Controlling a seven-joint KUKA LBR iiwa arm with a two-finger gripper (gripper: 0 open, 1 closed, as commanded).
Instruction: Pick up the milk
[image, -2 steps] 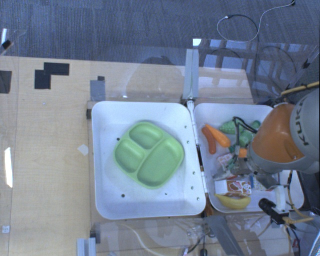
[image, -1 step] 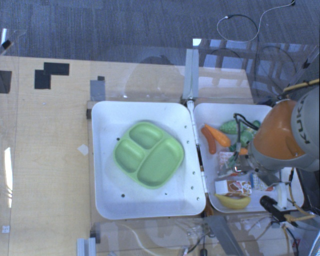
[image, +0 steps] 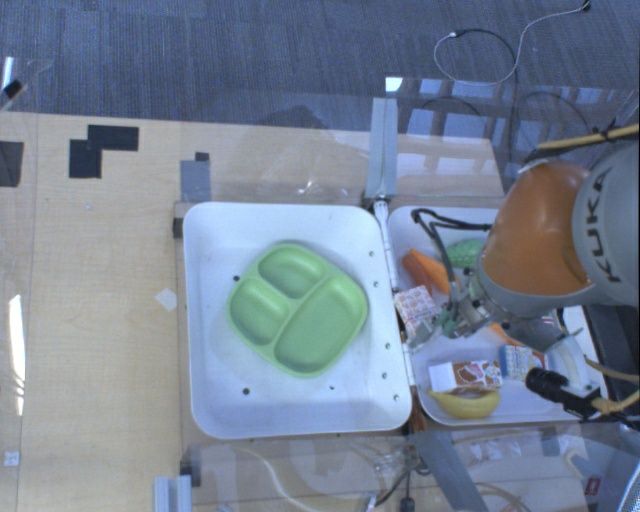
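Pincer (image: 447, 318) sits low in the right bin (image: 432, 400), close to that bin's left wall, fingertips pointing left toward the divider between the two bins. Can't tell if it is open or closed; the metal tip is blurred and partly under the wrist. Just left of it, touching or nearly touching, a small carton with red and white print (image: 414, 304), tilted, close against the left wall. Little room there: wall on one side, pincer on the other.

Arm (image: 545, 240) comes in from the right, its orange band bulking over the middle of the right bin and hiding much of the floor beneath. Black cable loops over the bin's far side.

Milk (image: 466, 375): looks like the small white box with a red-brown picture, lying flat near the front of the right bin, apart from the pincer and nearer the front rim. Not gripped. A banana (image: 466, 402) lies just in front of it, touching or nearly so. An orange carrot-like piece (image: 427, 270) and something green (image: 465, 250) sit toward the far side.

Left bin (image: 215, 330) holds a green divided plate (image: 297, 309) near its centre, open white floor all round it. Worktop (image: 90, 300) left of the bins is bare wood with black marks.
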